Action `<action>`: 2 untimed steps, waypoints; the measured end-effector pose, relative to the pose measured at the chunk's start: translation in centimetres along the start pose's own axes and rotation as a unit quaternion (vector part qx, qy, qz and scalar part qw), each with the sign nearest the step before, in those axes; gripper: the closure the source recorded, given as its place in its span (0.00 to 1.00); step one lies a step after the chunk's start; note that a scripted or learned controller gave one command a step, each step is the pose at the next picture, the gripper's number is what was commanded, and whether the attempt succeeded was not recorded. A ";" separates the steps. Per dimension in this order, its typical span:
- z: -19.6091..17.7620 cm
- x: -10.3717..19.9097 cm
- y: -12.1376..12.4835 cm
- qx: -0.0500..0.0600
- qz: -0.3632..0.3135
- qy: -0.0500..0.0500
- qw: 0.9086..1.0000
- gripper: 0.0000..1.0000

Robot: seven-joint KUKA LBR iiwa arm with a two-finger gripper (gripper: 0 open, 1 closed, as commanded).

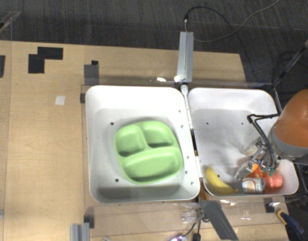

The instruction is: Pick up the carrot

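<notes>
Gripper (255,165) is down in the near right corner of the right bin (219,109), nose into a tight clutter pile. Can't tell whether the claw is apart or together; cables and the wrist cover it.

Carrot (254,171) reads as the small orange sliver right at the gripper tip, touching a red fruit-like item (275,181), with a small can (253,186) just beside it toward the bin's near wall. Banana (217,181) lies left of the can, near but apart.

Risks:
- Wrong-item grab: red item and can crowd the carrot.
- Carrot mostly hidden, so grasp point is a guess.
- Corner wall may block a finger.
- Carrot may slip out on lift.

Green plate (148,151) in the left bin is irrelevant.
</notes>
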State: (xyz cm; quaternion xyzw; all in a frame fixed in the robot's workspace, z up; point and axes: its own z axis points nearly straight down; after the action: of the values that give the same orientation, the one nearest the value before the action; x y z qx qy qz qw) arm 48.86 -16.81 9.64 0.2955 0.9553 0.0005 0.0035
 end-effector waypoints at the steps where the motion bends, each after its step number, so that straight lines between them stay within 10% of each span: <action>1: 0.6 -2.7 4.8 -0.003 0.151 -0.003 0.988 0.00; 2: -3.0 -2.2 -3.1 0.000 0.167 0.000 0.986 0.00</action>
State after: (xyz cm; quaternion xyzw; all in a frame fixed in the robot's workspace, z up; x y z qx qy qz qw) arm 48.86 -20.60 12.66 0.4511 0.8925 0.0006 0.0036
